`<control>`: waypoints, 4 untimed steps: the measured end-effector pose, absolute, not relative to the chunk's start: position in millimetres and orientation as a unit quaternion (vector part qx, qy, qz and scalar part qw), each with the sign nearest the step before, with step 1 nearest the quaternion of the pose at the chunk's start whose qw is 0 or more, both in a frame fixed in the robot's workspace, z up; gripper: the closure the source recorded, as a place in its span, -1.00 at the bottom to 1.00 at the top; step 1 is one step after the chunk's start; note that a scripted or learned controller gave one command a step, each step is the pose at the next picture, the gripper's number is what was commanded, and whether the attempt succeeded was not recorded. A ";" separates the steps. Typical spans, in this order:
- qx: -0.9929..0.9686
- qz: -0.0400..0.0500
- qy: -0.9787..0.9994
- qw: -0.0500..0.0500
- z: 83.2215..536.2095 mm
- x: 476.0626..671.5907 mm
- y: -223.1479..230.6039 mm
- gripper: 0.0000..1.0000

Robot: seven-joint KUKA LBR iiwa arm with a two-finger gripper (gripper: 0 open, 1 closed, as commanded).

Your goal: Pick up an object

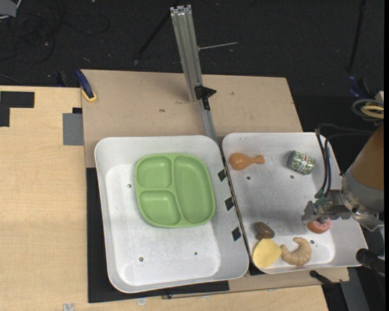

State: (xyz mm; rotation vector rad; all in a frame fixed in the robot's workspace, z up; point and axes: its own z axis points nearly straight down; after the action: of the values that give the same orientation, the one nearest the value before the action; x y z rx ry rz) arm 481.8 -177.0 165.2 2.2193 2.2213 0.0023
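End effector [320, 214] low over round pink object [319, 225] in right bin [279, 193]; finger state unclear. Curved tan croissant [298, 251] nearby.

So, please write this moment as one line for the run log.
phase: reaching | gripper: low in right bin, over pink object | grasp: not confirmed | green tray: left bin

A brown board [246, 102] lies under the bins, a pale wooden tabletop [32, 199] beside it; behind, a metal post [187, 50] rises against dark floor [84, 24].
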 end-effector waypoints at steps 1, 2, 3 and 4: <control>0.707 0.001 0.708 0.001 208.4 486.2 -174.2 1.00; 0.707 0.000 0.708 0.000 228.9 486.8 -174.8 1.00; 0.706 0.000 0.709 -0.002 224.4 492.6 -132.1 1.00; 0.706 -0.001 0.708 -0.002 214.8 497.6 -84.7 1.00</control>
State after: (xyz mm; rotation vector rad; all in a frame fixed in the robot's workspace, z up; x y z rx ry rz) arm 497.6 -84.7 214.8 2.2207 2.2278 -0.0017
